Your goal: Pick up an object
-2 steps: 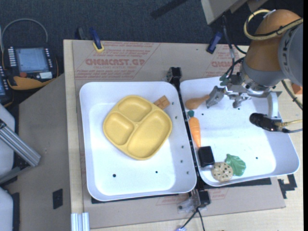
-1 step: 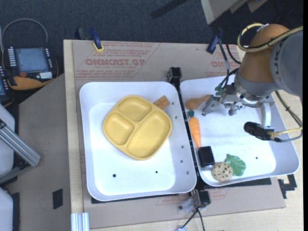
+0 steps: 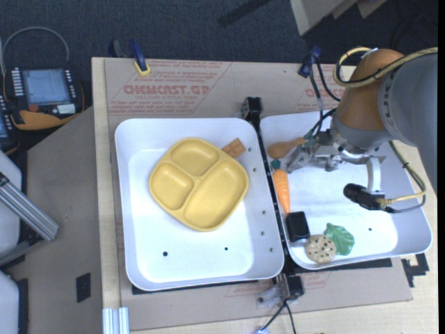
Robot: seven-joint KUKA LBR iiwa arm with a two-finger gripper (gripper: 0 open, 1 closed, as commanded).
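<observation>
while above right bin (image 3: pixel 410 235), gripper (image 3: pixel 316 155)

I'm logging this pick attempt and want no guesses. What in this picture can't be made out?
- Gripper, camera view: the wrist covers it from above, so whether it holds anything can't be told.
- Brown object by the carrot: partly hidden by the gripper; identity unclear.
- Wooden block: tucked behind the yellow plate.
</observation>
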